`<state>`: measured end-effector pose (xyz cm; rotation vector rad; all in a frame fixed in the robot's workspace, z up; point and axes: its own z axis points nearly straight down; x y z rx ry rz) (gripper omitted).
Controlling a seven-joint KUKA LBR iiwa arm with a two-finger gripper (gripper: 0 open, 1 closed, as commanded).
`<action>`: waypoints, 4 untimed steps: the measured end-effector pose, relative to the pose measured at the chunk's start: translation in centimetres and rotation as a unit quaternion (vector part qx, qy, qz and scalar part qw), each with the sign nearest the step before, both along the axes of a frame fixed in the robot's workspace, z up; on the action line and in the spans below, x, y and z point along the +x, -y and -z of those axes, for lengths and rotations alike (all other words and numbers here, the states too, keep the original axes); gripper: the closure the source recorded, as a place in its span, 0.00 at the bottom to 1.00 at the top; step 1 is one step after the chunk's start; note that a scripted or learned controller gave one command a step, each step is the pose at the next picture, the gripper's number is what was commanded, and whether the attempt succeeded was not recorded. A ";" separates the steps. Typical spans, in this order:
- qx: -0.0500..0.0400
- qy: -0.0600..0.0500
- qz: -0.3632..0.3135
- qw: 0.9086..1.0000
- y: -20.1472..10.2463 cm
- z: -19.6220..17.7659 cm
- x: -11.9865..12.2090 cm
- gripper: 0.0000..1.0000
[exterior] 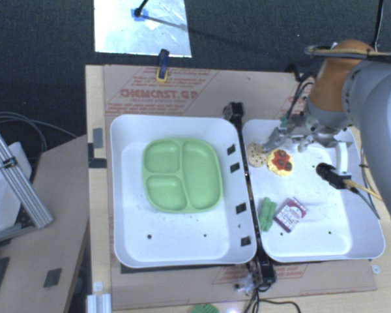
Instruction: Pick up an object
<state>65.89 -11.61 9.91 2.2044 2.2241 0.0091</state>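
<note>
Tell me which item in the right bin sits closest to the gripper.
The yellow-and-red toy, just below the gripper. The round cookie lies slightly farther left; the green piece and maroon packet sit much lower.

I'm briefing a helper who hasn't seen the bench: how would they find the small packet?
Look in the right bin, not the one with the green tray. Near its front lies the packet, just right of a green pod. It alone is flat, squarish and maroon-and-white.
</note>
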 end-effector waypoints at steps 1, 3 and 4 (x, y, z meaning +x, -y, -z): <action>0.000 -0.005 0.004 1.000 0.7 1.4 -0.8 0.00; 0.000 0.001 0.001 1.000 0.6 -0.1 -0.4 0.00; 0.001 -0.007 0.005 1.000 1.5 1.6 -4.1 0.00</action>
